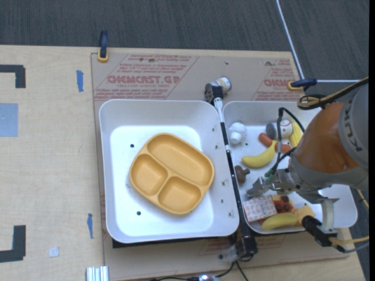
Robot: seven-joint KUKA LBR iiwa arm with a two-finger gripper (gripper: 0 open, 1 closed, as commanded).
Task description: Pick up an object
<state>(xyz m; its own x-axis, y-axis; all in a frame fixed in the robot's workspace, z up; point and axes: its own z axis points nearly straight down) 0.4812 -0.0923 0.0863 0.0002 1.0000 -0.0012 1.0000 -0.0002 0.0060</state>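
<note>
Right bin (350,214) crowded — bananas (259,158), arm (328,151) overhead — bare floor around the yellow tray (171,173).

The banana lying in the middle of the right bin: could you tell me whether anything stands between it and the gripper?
Nothing visible does. The banana lies bare in the right bin, and the gripper sits just below it with open bin floor between. The brown piece lies to the banana's lower left, off that line.
</note>
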